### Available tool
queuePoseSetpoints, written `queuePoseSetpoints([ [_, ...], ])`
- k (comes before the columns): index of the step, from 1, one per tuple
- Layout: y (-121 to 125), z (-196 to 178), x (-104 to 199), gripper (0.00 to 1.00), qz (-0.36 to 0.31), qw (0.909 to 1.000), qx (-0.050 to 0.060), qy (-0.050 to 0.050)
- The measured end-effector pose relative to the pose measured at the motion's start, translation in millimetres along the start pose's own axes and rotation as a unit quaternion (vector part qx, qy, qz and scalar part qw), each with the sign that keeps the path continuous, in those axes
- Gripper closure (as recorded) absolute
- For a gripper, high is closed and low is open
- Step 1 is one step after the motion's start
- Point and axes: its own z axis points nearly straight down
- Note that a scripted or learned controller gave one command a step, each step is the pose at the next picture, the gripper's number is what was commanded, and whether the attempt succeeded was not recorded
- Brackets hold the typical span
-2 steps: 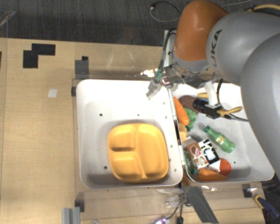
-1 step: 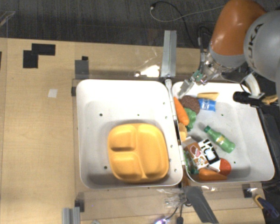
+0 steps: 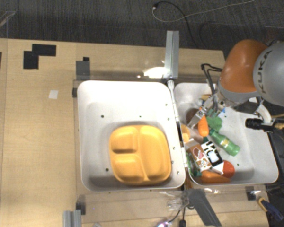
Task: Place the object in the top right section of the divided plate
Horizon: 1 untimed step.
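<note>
A: Plate (image 3: 140,153), yellow, divided, sits in the left bin (image 3: 92,103), toward its front, near the wall shared with the right bin (image 3: 260,160). We see three sections, all bare.

B: Agreed. Object? We can't single one out. The right bin holds a heap: orange carrot-like piece (image 3: 203,126), green bottle (image 3: 223,143), a printed packet (image 3: 202,157), something red (image 3: 226,168) at the front.

A: Gripper (image 3: 212,109)?

B: We see it low over the back of the heap in the right bin, just above the carrot and the bottle's top. The arm (image 3: 255,72) comes in from the right, orange band showing.

A: Fingers spread or pinched?

B: We cannot tell; the wrist and clutter blur together there. We can't say anything sits between them either.

A: Touching the heap?

B: Looks right at it, contact unclear. Well apart from the plate.
</note>
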Motion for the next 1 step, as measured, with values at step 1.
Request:
queuePoseSetpoints([
  [1, -52.9, -104.9, -58.4, 0.00, -0.057, 0.9984, 0.001, 0.000],
])
